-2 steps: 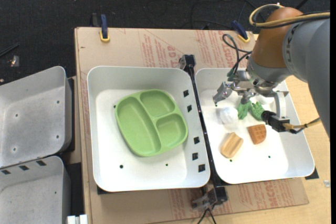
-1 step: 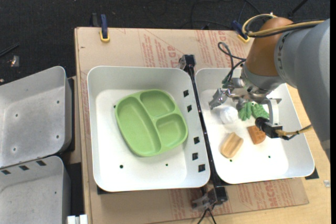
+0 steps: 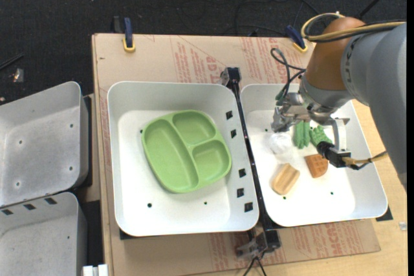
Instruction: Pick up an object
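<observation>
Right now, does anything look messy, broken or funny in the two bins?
Nothing looks broken or spilled. The green plate lies a bit crooked in the left bin. In the right bin, the gripper is down among small toy foods.

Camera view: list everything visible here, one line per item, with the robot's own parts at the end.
white bins: 2, side by side on the bench
divided plate: 1, green, in left bin
green item: 1, right bin, beside the end effector
pale translucent item: 1, right bin, below the end effector
tan bread-like piece: 1, right bin
orange-brown piece: 1, right bin
clamps: 2, blue and yellow, bench's far edge
arm: 1, grey with orange band
end effector: 1, over right bin
</observation>
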Controlling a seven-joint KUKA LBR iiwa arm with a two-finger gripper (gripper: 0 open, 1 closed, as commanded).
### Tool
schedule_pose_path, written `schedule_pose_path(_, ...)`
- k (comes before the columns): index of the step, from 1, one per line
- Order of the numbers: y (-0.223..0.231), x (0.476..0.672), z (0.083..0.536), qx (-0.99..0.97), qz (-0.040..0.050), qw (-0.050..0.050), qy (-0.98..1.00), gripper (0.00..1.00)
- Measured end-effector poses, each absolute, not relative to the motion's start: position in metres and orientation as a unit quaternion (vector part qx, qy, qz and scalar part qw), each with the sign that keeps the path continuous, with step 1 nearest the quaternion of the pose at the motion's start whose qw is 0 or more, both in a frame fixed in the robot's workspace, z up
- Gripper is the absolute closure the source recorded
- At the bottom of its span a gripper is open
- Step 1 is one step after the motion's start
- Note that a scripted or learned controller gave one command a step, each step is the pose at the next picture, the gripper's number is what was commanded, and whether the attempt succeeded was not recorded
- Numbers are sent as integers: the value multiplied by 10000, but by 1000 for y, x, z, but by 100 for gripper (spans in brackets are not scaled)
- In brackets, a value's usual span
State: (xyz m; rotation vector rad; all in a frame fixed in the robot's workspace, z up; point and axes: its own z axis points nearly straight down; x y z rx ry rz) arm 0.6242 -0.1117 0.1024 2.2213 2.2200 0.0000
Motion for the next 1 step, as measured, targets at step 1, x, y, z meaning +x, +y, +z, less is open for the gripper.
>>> schedule_pose_path(1,-116,633,149,7064,17,25,7078,100)
